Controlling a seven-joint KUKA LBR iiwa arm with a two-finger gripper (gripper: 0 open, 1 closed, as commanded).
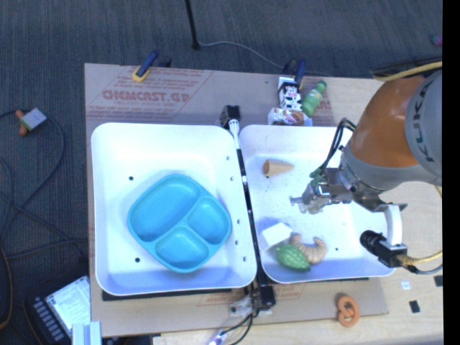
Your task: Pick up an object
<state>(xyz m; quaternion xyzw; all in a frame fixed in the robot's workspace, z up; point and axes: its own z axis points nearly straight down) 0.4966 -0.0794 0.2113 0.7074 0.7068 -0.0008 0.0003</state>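
In the right bin (pixel 338 264) lie a small tan cone (pixel 276 167) near the back left, a white block (pixel 276 233), a green knobbly toy (pixel 292 257) and a tan curled piece (pixel 313 249) near the front edge. My gripper (pixel 309 200) hangs over the middle of this bin, pointing left, between the cone and the front cluster. Nothing shows between its fingers.
The left bin (pixel 115 149) holds a blue three-part plate (pixel 180 221). Behind the right bin stand a small carton (pixel 288 106) and a green bottle (pixel 313 98). A small orange pretzel-shaped object (pixel 348 310) lies on the board in front. Clamps sit on the divider between the bins.
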